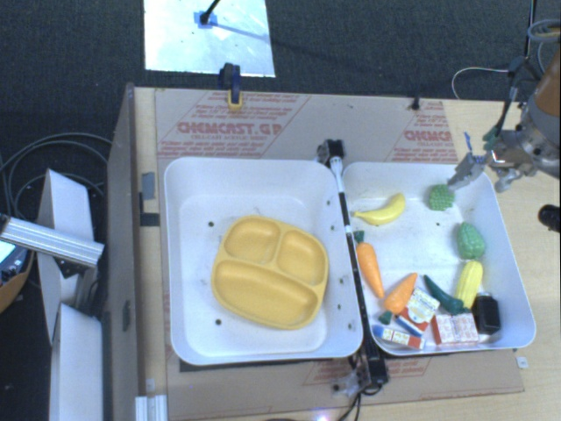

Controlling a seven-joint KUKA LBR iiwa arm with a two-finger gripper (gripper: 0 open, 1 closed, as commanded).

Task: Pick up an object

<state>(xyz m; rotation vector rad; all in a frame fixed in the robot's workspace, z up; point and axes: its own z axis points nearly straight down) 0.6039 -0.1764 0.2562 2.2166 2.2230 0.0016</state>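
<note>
The right bin point(419, 235) holds toy food: a yellow banana point(383, 210), a green broccoli point(441, 197), two orange carrots point(370, 268) point(400, 293), a knobbly green vegetable point(471, 240), a yellow corn cob point(469, 281), a dark green piece point(443, 295), a black block point(486, 314) and small printed boxes point(454, 328). My gripper point(481, 181) hangs over the bin's far right corner, just right of and above the broccoli. It is open, with nothing between its fingers point(461, 174).
The left bin point(188, 235) holds a yellow divided plate point(270, 270). A black clamp point(332, 152) sits where the two bins meet at the back. Cables and a white frame lie off the bench to the left.
</note>
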